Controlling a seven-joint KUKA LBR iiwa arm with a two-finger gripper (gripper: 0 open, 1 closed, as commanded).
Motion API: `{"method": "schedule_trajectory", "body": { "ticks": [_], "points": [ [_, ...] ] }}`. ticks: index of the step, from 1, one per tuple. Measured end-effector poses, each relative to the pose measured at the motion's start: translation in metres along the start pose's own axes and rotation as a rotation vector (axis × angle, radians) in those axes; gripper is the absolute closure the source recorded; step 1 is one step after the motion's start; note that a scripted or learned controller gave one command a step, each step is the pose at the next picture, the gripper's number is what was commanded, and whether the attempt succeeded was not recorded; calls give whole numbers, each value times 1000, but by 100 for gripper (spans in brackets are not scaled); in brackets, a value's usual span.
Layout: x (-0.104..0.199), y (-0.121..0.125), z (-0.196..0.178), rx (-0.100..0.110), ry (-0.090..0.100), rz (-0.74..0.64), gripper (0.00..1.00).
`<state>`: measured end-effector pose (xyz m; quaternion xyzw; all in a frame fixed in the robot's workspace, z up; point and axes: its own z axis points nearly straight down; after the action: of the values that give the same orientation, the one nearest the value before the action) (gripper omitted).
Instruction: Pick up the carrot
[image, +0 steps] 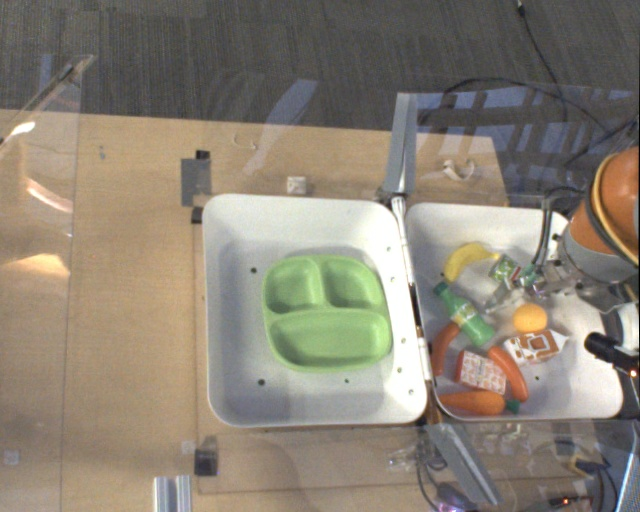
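The carrot (473, 403) is orange with a green stub at its right end. It lies flat along the front wall of the right bin (590, 405). My gripper (533, 281) hangs over the back middle of that bin, well behind the carrot and to its right. It is close to a small green and white packet (506, 270) and just above an orange ball (530, 318). The arm's grey wrist and orange band (618, 205) come in from the right.
Around the carrot lie a small carton (482, 371), two red sausages (441, 346) (511, 371), a green bottle (467, 314), another carton (536, 347) and a yellow banana (464, 259). The left bin (230, 300) holds a green divided plate (326, 311).
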<state>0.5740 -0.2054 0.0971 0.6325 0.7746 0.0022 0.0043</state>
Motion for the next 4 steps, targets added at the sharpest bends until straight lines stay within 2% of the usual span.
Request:
{"method": "schedule_trajectory", "body": {
  "ticks": [1, 2, 3, 4],
  "points": [
    [9, 10, -102, 2, 0, 331, 0],
    [38, 44, -60, 4, 3, -100, 0],
    [-3, 14, -69, 1, 1, -399, 0],
    [2, -9, -17, 1, 1, -218, 0]
  ]
}}
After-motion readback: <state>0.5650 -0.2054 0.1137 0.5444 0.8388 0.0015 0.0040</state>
